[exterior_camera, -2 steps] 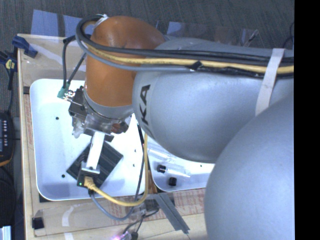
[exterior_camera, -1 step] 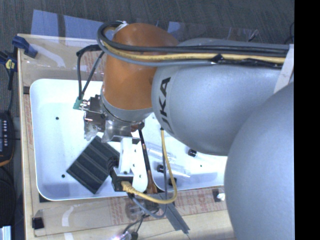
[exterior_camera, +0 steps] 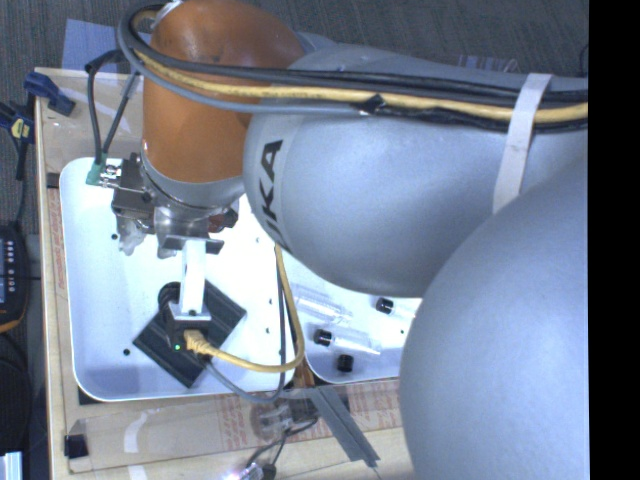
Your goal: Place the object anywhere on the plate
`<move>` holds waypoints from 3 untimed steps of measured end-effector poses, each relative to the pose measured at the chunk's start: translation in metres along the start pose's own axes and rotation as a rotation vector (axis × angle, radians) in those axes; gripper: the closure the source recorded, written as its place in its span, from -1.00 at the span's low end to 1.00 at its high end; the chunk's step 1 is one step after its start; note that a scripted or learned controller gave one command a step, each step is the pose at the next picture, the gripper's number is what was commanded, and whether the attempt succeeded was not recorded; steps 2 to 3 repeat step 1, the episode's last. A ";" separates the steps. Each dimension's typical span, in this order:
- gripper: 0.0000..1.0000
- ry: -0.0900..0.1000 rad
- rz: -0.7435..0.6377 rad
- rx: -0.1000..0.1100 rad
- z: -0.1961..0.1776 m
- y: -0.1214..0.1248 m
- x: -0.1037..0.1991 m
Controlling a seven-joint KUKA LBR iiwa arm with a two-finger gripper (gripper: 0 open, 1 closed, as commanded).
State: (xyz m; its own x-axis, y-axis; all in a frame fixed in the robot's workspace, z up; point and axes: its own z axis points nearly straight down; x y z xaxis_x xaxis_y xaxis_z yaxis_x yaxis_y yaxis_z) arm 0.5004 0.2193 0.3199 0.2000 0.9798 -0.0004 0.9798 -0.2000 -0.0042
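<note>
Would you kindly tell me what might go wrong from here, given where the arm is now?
The arm hides much of both bins, so a grasp or drop may go unchecked. The end effector hangs over the left bin, near its left wall; a sideways move might clip it. Small dark pieces in the right bin lie close to the arm and could get knocked.
</note>
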 end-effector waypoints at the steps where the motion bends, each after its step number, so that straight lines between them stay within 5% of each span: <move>1: 1.00 -0.003 -0.338 0.002 0.023 -0.003 -0.083; 3: 1.00 -0.003 -0.338 0.002 0.023 -0.003 -0.083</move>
